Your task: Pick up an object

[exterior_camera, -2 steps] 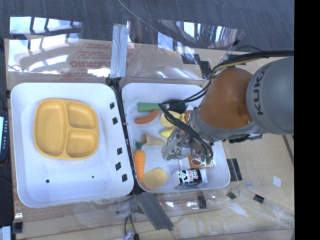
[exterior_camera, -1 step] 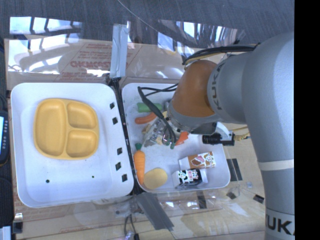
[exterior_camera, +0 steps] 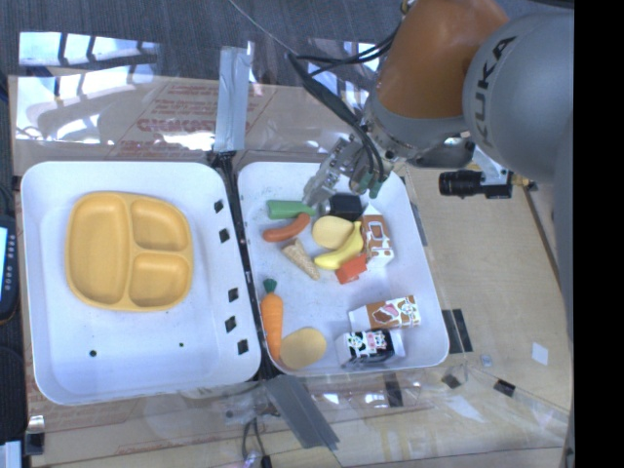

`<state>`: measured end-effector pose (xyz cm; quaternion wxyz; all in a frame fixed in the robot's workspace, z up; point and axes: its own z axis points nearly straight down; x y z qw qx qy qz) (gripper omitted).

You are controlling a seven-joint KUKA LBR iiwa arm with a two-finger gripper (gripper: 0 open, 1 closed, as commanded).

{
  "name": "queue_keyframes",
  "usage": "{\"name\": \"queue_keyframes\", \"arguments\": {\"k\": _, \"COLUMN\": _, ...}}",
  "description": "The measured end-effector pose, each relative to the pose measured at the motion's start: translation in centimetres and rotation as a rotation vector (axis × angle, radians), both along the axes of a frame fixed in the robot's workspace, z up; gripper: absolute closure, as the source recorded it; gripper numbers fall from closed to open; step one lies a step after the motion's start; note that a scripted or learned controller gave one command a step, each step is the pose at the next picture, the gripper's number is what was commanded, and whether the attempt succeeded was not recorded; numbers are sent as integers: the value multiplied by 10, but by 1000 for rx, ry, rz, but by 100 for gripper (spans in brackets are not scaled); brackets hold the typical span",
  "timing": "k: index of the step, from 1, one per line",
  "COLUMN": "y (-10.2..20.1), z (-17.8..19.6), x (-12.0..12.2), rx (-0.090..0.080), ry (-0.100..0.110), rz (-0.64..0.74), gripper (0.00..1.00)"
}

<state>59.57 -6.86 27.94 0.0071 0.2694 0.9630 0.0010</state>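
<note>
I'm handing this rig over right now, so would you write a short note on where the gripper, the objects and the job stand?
Gripper: over the far end of the right bin, nothing visibly between its fingers; open or shut unclear.
Right bin: toy food piled under the gripper, including a green piece, sausage and banana; carrot and two small cartons near the front.
Left bin: yellow divided tray.
Done: nothing lifted yet.
Left: grasp and raise one object.
</note>
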Motion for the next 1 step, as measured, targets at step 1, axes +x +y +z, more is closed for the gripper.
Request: {"name": "queue_keyframes", "arguments": {"k": 1, "y": 11, "z": -50, "x": -61, "rx": 1, "ry": 17, "rz": -77, "gripper": 100}}
